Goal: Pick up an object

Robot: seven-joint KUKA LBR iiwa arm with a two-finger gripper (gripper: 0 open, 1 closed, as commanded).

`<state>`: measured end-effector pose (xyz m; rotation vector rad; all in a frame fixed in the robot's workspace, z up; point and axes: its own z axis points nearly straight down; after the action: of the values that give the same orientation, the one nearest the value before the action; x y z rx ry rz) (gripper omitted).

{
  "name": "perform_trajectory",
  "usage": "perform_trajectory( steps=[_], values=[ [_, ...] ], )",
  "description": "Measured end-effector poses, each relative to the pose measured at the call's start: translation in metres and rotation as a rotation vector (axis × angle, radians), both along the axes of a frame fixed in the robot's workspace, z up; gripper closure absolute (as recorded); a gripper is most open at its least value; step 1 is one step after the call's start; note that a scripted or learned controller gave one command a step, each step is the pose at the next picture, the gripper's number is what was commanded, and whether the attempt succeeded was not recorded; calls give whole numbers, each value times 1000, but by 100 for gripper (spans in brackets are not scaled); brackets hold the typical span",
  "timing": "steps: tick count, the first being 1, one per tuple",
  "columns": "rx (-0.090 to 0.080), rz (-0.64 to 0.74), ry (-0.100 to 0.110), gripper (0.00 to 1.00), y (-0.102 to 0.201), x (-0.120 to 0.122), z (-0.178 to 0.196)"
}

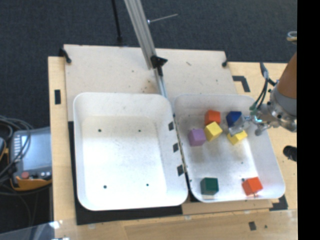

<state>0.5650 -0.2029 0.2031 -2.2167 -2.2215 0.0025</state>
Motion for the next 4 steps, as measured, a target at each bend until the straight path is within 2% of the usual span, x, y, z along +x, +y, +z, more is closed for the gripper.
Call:
perform_trajectory(
  steps=[1,2,3,4],
  values=[
    [-1,1,-5,0,0,1,3],
    [-3,-2,0,0,-4,5,-41],
    [-3,-2,0,0,-6,-6,-92],
    [-4,-5,-5,0,-8,-5,-105]
  ],
)
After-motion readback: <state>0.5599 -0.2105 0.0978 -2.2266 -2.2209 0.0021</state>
